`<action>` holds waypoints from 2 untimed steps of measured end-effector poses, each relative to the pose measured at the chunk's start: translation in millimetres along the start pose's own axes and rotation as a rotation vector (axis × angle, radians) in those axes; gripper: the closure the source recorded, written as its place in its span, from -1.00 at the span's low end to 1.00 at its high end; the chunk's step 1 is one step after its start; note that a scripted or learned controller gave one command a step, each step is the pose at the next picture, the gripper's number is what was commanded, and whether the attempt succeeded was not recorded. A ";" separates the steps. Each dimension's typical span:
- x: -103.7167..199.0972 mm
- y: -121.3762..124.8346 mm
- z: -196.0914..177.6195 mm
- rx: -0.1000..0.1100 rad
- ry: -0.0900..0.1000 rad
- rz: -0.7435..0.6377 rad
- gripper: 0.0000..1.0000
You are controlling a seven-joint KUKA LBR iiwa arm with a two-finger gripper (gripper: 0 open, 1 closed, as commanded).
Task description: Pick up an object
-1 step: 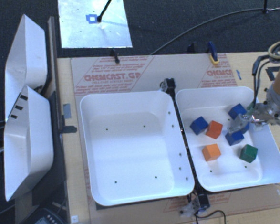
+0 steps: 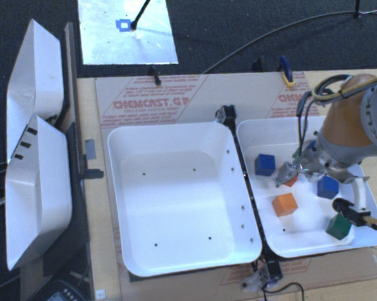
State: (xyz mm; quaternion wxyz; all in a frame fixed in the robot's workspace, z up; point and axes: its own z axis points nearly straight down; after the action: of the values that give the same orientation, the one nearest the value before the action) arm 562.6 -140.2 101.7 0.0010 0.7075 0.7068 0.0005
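Note:
The right bin (image 2: 272,240) holds several small blocks. A blue cube (image 2: 265,164) lies near its back left. An orange cube (image 2: 284,204) sits in the middle, a second blue cube (image 2: 327,187) further right, and a green cube (image 2: 339,227) at the front right corner. My gripper (image 2: 285,173) hangs low in this bin between the first blue cube and the orange cube. A small orange piece (image 2: 293,180) shows right beside its tip, partly hidden. The arm covers the bin's right side.
The left bin (image 2: 123,183) stands beside the right one, with a black divider (image 2: 241,168) between them. Cables (image 2: 319,92) loop over the arm. A blue clamp (image 2: 286,69) sits at the bench's back edge. White trays (image 2: 38,157) lean at far left.

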 end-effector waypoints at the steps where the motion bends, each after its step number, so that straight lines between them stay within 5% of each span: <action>1: 56.3 53.8 14.9 0.000 0.002 -0.006 -1.00; 2: 53.1 53.6 3.7 -0.001 0.001 -0.002 1.00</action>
State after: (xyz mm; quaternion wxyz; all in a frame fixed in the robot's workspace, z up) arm 616.2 -87.1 98.1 0.0012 0.7066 0.7076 0.0011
